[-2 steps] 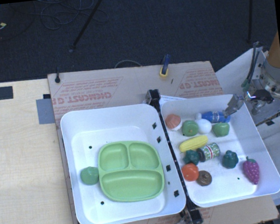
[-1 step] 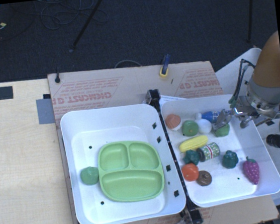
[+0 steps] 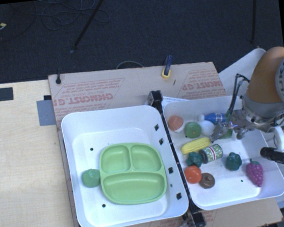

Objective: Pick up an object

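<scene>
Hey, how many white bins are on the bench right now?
2. The left bin holds a green divided plate; the right bin, touching it, holds small toy foods.

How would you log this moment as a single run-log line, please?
arm: over right bin | gripper: low by yellow corn, holding nothing visible | left bin: green tray, green ball
</scene>
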{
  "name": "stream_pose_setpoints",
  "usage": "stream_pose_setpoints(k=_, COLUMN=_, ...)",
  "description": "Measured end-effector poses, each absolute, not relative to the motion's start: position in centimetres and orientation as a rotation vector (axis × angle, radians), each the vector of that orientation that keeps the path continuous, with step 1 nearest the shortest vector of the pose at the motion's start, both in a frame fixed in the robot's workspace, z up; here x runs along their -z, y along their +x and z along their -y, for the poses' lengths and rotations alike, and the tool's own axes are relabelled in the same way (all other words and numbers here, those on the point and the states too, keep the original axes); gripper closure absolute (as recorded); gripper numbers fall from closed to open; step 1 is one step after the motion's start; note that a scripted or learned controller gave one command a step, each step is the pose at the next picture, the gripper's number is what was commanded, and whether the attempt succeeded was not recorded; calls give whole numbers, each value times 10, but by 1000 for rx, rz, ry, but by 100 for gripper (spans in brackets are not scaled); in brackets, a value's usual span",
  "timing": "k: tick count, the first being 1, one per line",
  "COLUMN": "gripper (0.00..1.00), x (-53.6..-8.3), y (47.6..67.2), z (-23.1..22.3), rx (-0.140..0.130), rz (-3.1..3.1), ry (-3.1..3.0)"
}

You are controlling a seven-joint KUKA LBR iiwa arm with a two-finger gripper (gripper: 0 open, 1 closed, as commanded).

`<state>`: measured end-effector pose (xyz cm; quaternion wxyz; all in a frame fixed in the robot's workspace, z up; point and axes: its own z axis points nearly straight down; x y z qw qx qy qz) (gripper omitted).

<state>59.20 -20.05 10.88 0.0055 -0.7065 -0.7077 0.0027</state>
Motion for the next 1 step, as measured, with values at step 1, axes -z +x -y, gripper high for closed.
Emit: stream_pose_setpoints(k=1, gripper=0, x=-83, y=592, z=198, rx=-5, rz=2219, ry=-2215)
